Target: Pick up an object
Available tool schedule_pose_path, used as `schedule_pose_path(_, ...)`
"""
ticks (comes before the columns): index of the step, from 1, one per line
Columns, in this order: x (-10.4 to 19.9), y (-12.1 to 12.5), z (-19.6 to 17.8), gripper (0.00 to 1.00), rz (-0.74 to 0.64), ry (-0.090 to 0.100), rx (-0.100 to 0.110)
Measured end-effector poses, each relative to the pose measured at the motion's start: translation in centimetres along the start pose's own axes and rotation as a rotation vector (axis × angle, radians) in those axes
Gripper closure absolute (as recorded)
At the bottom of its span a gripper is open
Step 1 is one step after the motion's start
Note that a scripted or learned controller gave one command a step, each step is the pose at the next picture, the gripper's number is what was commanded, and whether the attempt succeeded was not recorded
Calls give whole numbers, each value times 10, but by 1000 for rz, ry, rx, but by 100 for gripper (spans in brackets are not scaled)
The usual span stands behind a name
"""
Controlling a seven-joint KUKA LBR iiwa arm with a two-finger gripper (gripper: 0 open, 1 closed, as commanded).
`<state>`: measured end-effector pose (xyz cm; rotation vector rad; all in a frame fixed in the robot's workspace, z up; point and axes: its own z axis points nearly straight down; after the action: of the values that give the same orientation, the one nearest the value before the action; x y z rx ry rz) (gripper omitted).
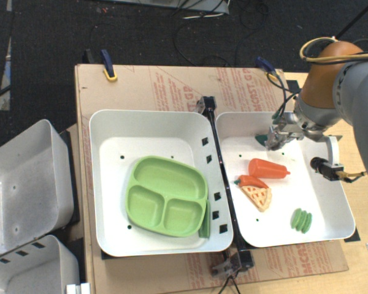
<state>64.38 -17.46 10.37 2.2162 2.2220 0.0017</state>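
Hand (276, 138) above right bin (331, 225), carrot (268, 168) inside

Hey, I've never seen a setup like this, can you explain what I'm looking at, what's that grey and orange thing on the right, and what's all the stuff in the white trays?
One camera looks down at a slant on a bench. The grey and orange thing is a robot arm reaching in from the right; its gripper hangs over the back of the right bin. I cannot tell whether it holds anything. That bin has toy food: an orange carrot, a pizza slice and a green pea pod. The left bin holds a green divided plate.
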Motion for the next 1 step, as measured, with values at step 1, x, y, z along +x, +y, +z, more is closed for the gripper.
schedule_pose_path(1, -4, 2, -44, 100, 1, -1, -3)
